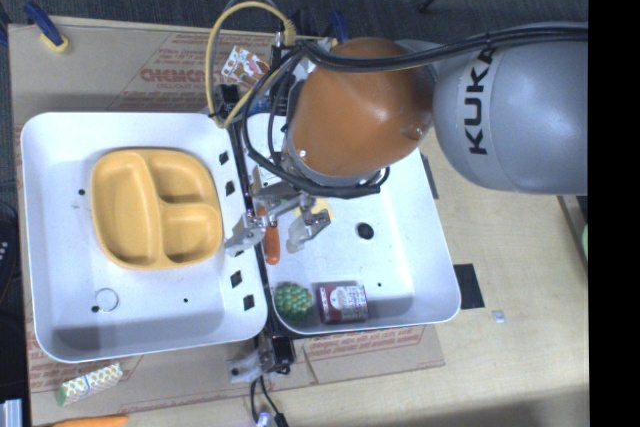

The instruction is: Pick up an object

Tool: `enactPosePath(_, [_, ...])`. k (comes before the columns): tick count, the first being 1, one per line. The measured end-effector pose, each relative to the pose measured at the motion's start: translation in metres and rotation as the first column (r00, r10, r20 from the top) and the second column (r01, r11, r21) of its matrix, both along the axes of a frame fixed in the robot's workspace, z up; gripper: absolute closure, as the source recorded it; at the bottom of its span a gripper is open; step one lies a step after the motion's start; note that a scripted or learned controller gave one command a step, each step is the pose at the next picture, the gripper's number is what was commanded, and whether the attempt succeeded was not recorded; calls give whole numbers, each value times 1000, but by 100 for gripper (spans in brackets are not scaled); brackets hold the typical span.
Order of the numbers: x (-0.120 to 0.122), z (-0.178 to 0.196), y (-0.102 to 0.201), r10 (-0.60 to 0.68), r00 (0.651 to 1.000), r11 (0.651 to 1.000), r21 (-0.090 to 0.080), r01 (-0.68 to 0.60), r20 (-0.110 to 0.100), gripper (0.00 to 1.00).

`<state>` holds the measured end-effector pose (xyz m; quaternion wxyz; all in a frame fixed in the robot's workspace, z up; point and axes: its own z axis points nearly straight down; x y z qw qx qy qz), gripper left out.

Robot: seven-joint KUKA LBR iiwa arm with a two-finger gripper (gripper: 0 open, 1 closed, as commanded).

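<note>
Tray point(155, 207) in left bin point(40, 245) — ball point(291, 298), can point(342, 302) in right bin point(430, 255).

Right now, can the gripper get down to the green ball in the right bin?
Probably yes. The green ball lies uncovered near the bin's front wall, just below the gripper. The dark red can beside it and the bin wall could crowd the fingers.

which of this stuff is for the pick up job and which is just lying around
For the job: gripper, orange stick-like object between its fingers, green ball, dark red can, right bin.
Lying about: yellow divided tray, left bin, wrapped packet outside the bins.
</note>
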<state>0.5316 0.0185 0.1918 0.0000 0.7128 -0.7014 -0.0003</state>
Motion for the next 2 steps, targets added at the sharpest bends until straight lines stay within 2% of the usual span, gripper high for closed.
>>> enactPosePath(1, [-1,0,-18,394,919,919,0,-394,-1,0])
enactPosePath(2, [35,0,-33,597,802,802,1,-597,-2,0])
